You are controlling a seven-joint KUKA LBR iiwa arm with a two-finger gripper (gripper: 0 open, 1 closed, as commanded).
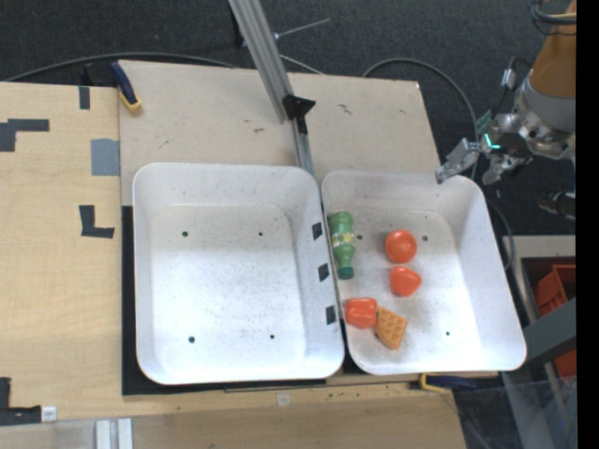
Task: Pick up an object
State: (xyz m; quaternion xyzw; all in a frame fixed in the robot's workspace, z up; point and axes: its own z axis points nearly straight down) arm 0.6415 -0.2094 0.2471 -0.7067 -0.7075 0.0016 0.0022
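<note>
Jaws: spread apart, nothing between them.
Gripper (475, 161): at 2 o'clock, above right bin's (487, 251) far corner.
Objects: green bottle (341, 242), two red pieces (401, 246), orange block (360, 311), waffle (390, 328), inside right bin.
Left bin (168, 279): 9 o'clock.

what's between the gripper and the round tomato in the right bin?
Only the right bin's rim and bare white floor. In the camera view the gripper hangs outside the far right corner; nothing sits between it and the tomato.
</note>
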